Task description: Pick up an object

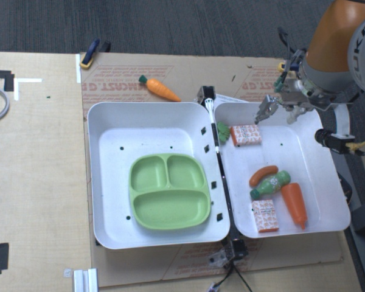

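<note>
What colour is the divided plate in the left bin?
Light green; the divided plate shows clearly in the camera view.

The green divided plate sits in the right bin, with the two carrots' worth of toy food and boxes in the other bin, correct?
Not quite. The green divided plate sits in the left bin, not the right one, as the camera view shows. The right bin holds the toy food and boxes, including a carrot; a second carrot lies outside on the cardboard.
</note>
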Controlling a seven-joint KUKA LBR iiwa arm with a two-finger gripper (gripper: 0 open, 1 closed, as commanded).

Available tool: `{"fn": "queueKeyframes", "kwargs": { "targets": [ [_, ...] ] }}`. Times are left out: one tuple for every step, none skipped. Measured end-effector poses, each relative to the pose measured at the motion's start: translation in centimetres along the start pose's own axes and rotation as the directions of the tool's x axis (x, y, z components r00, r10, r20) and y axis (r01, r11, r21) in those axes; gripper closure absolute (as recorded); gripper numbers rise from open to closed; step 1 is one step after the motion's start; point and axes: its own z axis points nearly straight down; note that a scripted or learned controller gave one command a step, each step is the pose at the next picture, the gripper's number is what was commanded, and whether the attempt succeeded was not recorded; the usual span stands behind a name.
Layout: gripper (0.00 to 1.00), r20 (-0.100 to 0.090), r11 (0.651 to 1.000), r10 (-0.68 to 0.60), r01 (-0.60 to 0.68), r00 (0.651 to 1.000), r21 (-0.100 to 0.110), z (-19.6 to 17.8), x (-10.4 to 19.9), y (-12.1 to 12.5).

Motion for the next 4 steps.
{"fn": "queueKeyframes", "kwargs": {
  "targets": [
    [0.0, -0.001, 0.96, -0.278, 0.278, 0.96, 0.001, 3.0, 5.5, -3.5],
    [0.0, 0.001, 0.87, -0.492, 0.492, 0.87, -0.002, 2.9, 6.6, 0.2],
    [0.0, -0.001, 0.777, -0.629, 0.629, 0.777, -0.001, 2.9, 8.5, -4.5],
    [0.0, 0.001, 0.762, -0.648, 0.648, 0.762, -0.002, 2.9, 9.7, -2.9]
  ]
}}
